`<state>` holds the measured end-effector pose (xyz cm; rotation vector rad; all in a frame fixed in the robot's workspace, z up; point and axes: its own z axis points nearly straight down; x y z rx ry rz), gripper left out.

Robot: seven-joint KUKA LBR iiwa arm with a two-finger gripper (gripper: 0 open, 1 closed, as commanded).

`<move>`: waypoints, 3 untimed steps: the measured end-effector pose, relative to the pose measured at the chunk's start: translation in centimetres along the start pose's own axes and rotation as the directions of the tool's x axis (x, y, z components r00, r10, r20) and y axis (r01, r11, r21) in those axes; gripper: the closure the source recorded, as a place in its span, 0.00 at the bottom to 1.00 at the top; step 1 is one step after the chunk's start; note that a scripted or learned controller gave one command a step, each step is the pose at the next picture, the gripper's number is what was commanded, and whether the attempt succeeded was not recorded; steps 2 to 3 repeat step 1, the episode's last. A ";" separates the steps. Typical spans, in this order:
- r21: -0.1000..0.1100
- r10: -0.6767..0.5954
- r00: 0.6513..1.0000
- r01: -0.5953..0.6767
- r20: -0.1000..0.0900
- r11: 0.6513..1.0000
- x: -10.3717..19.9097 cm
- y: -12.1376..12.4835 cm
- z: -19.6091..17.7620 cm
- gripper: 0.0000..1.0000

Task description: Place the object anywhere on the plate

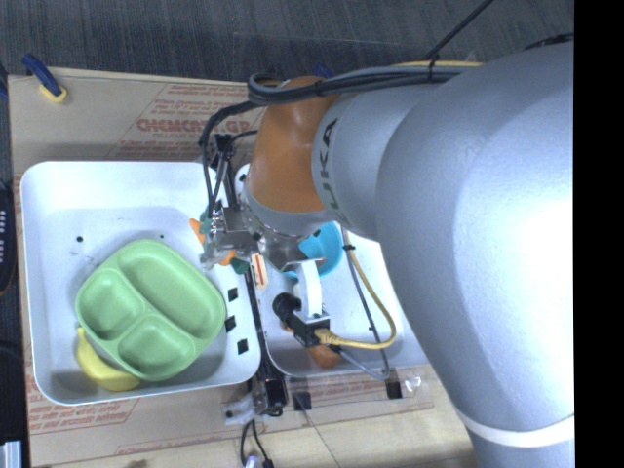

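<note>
Fingers hang under the grey wrist, over the right edge of the left bin. From above, the wrist body hides their tips, so I cannot tell whether they are clenched or released. The gripper sits just beside the upper right rim of the plate.

An orange object shows in small bits right at the gripper: one bit on its left side, and another lower down with a touch of green. Whether it lies between the fingers or on the bin floor cannot be told. It is near the plate's rim, not on the plate.

The plate is green with three compartments and lies tilted in the left bin's near half, propped on a yellow thing at the bin's front left corner.

In the right bin, mostly under the arm, a blue thing lies near the dividing edge and a brown thing near the front edge. A yellow cable loops over this bin.

At the counter's far left corner sits a blue and yellow clamp.
</note>
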<state>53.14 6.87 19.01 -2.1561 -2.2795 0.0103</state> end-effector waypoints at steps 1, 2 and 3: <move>0.000 0.001 1.000 -0.001 0.000 1.000 0.0 0.0 0.0 0.00; 0.000 0.001 1.000 -0.001 0.000 1.000 0.0 0.0 0.0 0.00; 0.000 0.001 1.000 -0.001 0.000 1.000 0.0 0.0 0.0 0.00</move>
